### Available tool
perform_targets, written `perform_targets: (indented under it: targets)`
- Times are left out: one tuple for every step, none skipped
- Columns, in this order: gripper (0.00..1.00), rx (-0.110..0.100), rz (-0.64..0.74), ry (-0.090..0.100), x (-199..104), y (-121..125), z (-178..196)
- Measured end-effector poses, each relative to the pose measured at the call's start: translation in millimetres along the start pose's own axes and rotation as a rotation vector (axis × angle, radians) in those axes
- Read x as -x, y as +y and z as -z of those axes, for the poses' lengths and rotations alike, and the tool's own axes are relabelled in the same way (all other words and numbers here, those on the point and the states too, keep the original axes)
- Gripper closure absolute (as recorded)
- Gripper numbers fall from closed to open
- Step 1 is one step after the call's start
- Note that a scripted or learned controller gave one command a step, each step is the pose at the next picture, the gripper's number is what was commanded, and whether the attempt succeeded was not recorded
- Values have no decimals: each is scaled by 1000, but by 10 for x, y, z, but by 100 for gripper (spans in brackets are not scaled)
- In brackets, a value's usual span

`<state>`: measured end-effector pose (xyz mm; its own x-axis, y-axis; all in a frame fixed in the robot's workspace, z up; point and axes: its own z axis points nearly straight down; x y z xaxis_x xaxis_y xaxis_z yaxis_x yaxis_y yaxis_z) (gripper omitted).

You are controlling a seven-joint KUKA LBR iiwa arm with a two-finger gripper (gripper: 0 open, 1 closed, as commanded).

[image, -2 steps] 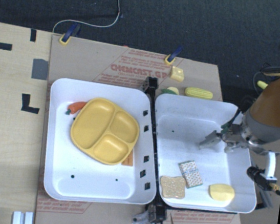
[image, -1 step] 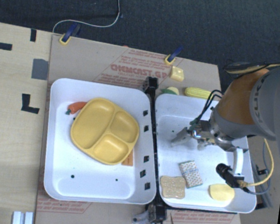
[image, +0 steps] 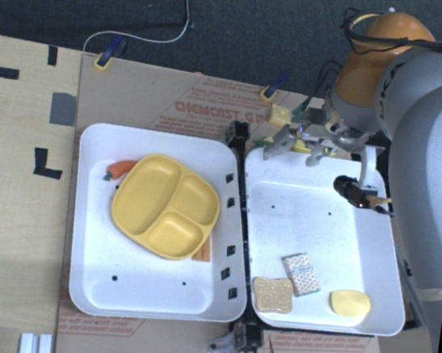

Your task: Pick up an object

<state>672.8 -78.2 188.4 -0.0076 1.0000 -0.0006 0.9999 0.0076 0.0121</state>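
Observation:
My gripper [image: 296,151] hangs over the far edge of the right bin [image: 325,204], fingers spread and nothing between them. In that bin's near part lie a tan toast-like slab [image: 272,294], a small patterned packet [image: 301,273] and a pale yellow lump [image: 349,303]. All three sit well toward the front, away from the gripper. The left bin [image: 87,226] holds a yellow divided plate [image: 166,205]. An orange piece [image: 121,169] pokes out from under the plate's far left side, and another orange bit [image: 204,251] shows at its near right edge.
A black divider with clips [image: 237,215] runs between the bins. The arm's grey body [image: 431,160] covers the right side of the view. Blue clamps [image: 108,54] and a white cable [image: 179,11] sit at the back of the cardboard base.

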Motion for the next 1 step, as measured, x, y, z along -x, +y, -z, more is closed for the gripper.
perform_targets:
  targets:
    - [0,-21,-13,-1,511,-537,-532]
